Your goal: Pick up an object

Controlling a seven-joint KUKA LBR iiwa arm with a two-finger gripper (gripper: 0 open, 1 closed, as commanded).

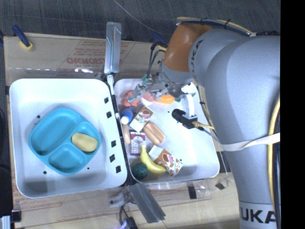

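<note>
Because the task names no particular object, you have to judge the target from where the gripper (pixel 148 86) sits, and it sits low over the cluster of small red and orange pieces (pixel 136 97) packed into the upper-left corner of the right bin (pixel 202 151), just right of the divider between the two bins. Those pieces lie directly under and slightly down-left of the gripper in the frame, so the move turns on a short vertical drop, not a sideways reach. They are too small and jumbled for you to read a long axis on any one of them. An orange rounded piece (pixel 166 98) lies just to the right of the gripper, beside the wrist. You cannot tell how the gripper's jaws stand, since the wrist hardware and cables cover them, and nothing visibly sits between them. Further down the same bin, toward lower centre of the frame, lie a hot dog (pixel 153 133), a banana (pixel 150 162), a dark green ball (pixel 140 171) and a few small cartons, all well apart from the gripper. In the left bin (pixel 28 89) a blue divided plate (pixel 52 142) carries a yellow lump (pixel 85 141) in its right compartment, and that is the farthest candidate from the arm.
</note>
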